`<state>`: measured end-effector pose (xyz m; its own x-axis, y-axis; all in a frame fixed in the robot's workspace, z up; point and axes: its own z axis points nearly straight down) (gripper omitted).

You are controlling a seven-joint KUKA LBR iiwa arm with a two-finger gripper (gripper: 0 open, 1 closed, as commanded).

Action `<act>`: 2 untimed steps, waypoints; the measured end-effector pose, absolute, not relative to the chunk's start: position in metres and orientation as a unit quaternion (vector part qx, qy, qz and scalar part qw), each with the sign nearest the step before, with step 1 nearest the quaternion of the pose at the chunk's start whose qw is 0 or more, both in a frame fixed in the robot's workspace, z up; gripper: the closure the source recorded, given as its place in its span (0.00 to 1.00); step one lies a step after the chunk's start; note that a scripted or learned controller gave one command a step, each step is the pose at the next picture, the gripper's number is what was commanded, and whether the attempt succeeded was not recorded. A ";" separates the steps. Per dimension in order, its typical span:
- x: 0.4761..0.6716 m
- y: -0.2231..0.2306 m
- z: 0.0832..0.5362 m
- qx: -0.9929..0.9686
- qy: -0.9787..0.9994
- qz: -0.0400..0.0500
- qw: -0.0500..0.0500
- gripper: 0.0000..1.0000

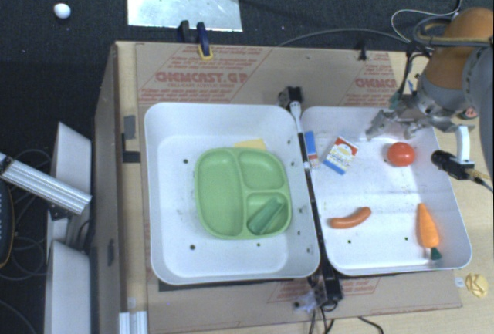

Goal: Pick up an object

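Observation:
In the right bin [455, 247] lie a red tomato [400, 153], a small white, orange and blue box [340, 154], an orange sausage [350, 218] and a carrot [428, 229]. My gripper [394, 127] hangs over the bin's far right corner, just behind the tomato. Its fingers stand open and apart from the tomato, with nothing between them. A blue stick-like object [309, 149] lies along the divider between the bins.
The left bin [166, 170] holds a green divided plate [231, 190] with a green vegetable [265, 214] in its near right compartment. A yellow piece [251, 145] peeks out behind the plate. The arm [455, 70] comes in from the upper right.

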<state>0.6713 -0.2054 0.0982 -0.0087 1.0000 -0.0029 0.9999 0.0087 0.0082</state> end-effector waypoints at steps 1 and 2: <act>0.670 -0.205 0.088 0.705 0.709 0.001 0.001 0.00; 0.671 -0.205 0.098 0.704 0.710 0.002 0.004 1.00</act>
